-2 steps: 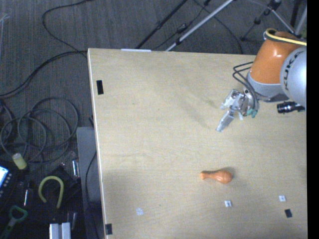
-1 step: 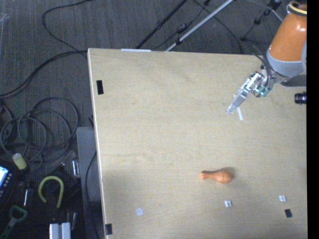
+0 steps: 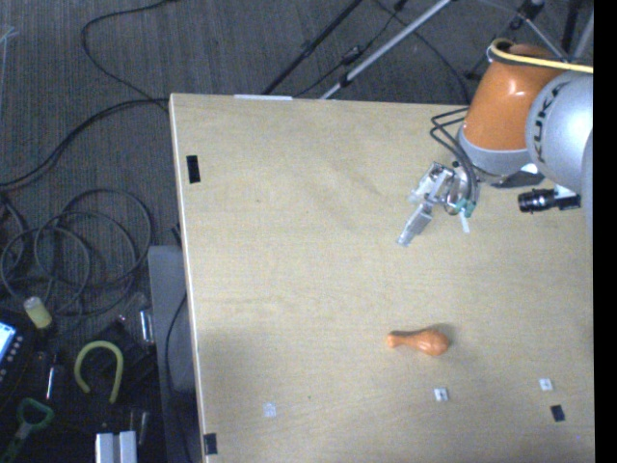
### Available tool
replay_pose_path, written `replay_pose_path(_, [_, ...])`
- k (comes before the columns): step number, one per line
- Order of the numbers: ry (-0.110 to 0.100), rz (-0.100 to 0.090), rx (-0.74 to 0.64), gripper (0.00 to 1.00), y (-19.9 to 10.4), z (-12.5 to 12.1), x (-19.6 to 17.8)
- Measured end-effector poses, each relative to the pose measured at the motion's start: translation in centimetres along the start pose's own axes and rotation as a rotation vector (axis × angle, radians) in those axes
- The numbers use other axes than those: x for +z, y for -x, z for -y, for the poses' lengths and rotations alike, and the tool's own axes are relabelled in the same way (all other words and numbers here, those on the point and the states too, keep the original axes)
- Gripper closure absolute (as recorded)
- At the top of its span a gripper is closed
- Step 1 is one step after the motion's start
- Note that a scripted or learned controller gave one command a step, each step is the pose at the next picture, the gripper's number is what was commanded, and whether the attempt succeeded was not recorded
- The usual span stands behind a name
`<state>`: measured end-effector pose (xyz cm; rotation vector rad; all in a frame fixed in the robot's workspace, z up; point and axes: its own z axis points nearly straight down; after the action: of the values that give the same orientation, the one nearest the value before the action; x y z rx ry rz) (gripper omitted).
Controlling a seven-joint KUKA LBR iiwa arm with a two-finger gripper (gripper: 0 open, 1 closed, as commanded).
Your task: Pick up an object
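Small markers (image 3: 441, 394) lie near orange object (image 3: 420, 340), gripper (image 3: 424, 218) well apart.

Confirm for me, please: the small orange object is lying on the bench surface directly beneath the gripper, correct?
Not quite. The camera view shows the small orange object lying on the bench surface, but well apart from the gripper, nearer the view's bottom edge, not directly beneath it.

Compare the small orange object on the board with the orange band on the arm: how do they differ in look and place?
The orange object is small, elongated and pear-like, tapering to a thin neck on its left; the orange band is far larger, rounded and dome-like. The object lies flat on the tan board, low in the view; the band sits on the arm at upper right, above the gripper. They share an orange colour.
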<state>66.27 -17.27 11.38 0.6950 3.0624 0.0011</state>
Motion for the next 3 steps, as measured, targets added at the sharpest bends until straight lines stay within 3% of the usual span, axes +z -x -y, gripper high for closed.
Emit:
replay_pose_path(1, [0.000, 0.002, 0.272, 0.00, 1.2, 4.2, -8.8])
replay_pose_path(2, [-0.002, 0.000, 0.194, 0.00, 0.6, 1.6, -1.0])
replay_pose_path(3, [-0.002, 0.003, 0.187, 0.00, 1.7, 4.8, -2.9])
